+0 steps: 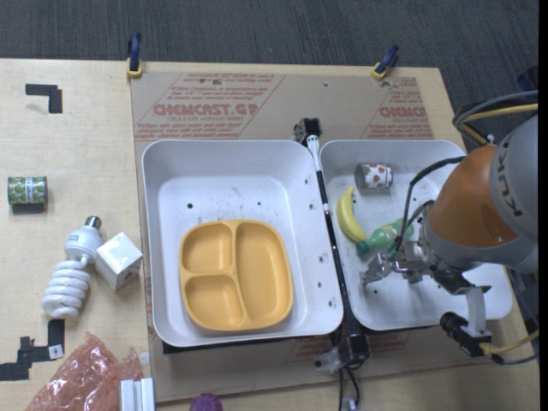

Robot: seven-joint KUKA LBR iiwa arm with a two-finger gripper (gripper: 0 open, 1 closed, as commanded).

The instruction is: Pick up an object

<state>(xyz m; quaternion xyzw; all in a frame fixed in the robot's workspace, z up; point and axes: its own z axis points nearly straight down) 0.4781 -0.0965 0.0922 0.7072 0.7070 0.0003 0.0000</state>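
One arm | metal two-finger gripper (377, 272), finger state: cannot tell | green plastic bottle (383, 236) at its 12 o'clock, just beside | long axis 2–8 o'clock

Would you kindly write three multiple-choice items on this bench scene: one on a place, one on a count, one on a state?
1. Where does the yellow tray lie?
A. In the left bin
B. In the right bin
C. On the bench outside the bins

2. How many compartments does the tray have?
A. Two
B. Three
C. Five

3. How does the banana lie?
A. Flat on the right bin floor
B. Standing on end
C. On the tray

Answers:
1 A: it sits in the left bin.
2 B: two small ones on the left, one long one on the right.
3 A: it lies beside the green object, apart from the hand.
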